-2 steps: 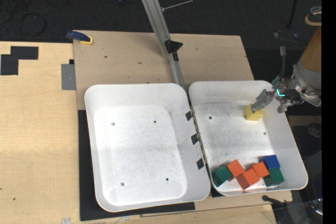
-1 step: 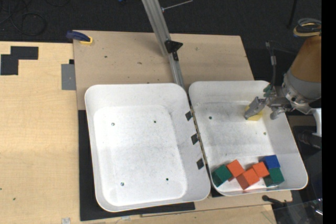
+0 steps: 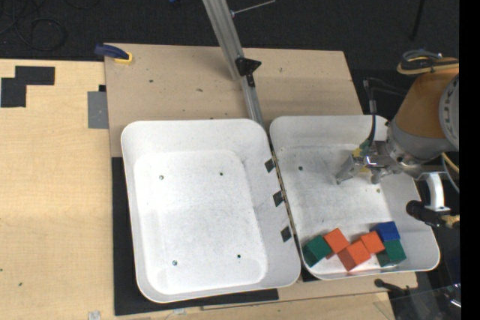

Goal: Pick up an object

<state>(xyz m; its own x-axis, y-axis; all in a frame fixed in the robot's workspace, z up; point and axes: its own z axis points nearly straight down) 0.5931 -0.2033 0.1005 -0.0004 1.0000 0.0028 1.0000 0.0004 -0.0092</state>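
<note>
You see the arm [image 3: 427, 112] entering from the right edge, its orange band over the grey wrist, bent down and leftward over the right bin [image 3: 315, 139]. The tool [image 3: 354, 167] sits low above the bin floor, in the bin's middle-to-upper right part, pointing left and slightly down. You cannot tell whether it is spread or pressed together: it reads as a small grey cluster with one thin prong slanting to the lower left. Nothing is visible between its tips.

The blocks lie clustered along the near edge of the right bin, well apart from the tool. Left to right: a green block [image 3: 318, 249], an orange block [image 3: 337, 240] touching it, a larger orange-red block [image 3: 355, 254], another orange block [image 3: 372, 242], a blue block [image 3: 387, 231] and a dark green block [image 3: 391, 253] at the near right corner. They touch or crowd one another.

The left bin [image 3: 150, 139] stands just beside the right one, their rims meeting at black clips [image 3: 278, 198]. Both rest on the surface [image 3: 180, 86]. A slanted aluminium rail [image 3: 217, 7] rises behind the bins.
</note>
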